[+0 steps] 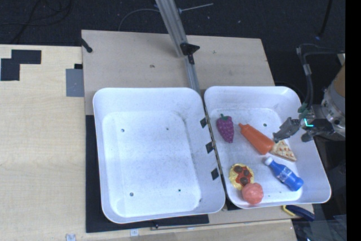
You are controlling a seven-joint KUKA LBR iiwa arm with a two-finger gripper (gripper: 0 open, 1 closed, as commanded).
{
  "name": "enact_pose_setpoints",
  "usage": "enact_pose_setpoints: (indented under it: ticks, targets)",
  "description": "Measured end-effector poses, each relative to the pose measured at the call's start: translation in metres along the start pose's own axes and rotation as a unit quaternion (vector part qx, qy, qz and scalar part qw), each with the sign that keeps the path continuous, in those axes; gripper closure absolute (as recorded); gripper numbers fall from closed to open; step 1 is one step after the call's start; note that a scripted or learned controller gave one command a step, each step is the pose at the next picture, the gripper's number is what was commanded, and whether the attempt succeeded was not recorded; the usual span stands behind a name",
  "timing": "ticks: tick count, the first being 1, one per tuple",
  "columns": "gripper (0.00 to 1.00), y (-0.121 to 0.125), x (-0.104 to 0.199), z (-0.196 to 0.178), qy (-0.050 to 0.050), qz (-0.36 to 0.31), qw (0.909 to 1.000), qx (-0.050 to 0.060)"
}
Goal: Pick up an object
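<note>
Tool (280,134) beside carrot (256,139), carrot lying diagonally

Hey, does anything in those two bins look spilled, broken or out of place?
Nothing stands out. The toy grapes, carrot, waffle wedge, blue bottle, pizza piece and pink ball lie loosely scattered inside the right bin, none spilled over its rim.
</note>
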State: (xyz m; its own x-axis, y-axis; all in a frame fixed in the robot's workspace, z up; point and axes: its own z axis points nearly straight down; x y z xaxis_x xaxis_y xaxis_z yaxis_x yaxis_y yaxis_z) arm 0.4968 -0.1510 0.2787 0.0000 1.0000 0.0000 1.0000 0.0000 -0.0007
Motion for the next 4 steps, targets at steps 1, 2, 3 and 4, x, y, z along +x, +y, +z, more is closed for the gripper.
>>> enact_pose_setpoints:
  ticks: [1,2,3,4]
  targets:
    - [0.00,0.000,0.000,0.000,0.000,0.000,1.0000,0.000]
    - [0.00,0.001,-0.002,0.062,0.001,0.000,1.0000,0.002]
    - [0.00,0.004,-0.007,0.107,0.000,0.000,1.0000,0.002]
    - [0.00,0.003,-0.007,0.170,0.001,0.000,1.0000,0.003]
